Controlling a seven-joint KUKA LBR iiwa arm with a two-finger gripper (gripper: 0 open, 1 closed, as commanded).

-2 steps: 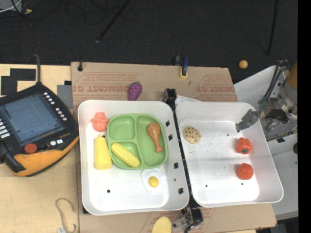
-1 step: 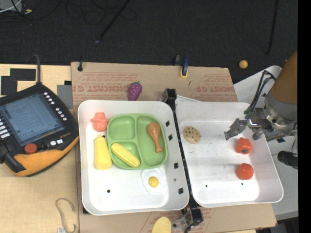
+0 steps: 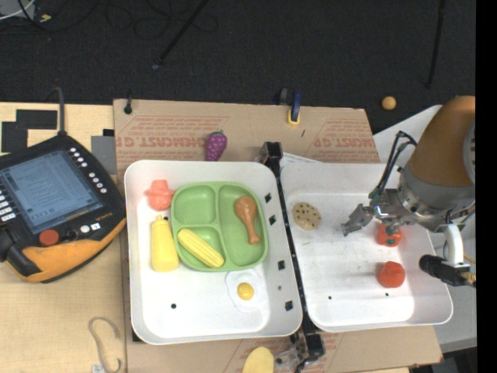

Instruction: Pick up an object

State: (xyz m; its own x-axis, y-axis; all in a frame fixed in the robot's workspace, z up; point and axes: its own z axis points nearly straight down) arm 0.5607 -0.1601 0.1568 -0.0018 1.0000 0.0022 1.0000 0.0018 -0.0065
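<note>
Two red tomatoes sit right; the hand (image 3: pixel 378 220), perhaps released, should centre over the farther tomato (image 3: pixel 388 236) before clenching.

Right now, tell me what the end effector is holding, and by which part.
It cannot be told. The end effector sits low in the right bin, right beside a red tomato, but nothing is clearly seen in its grip.

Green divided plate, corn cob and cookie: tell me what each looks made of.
Green divided plate: likely moulded plastic, one even colour with a soft sheen and rounded walls.
Corn cob: probably toy plastic, uniform bright yellow and smooth.
Cookie: tan disc with dark specks, matte; plastic or rubber, too small to tell.
</note>
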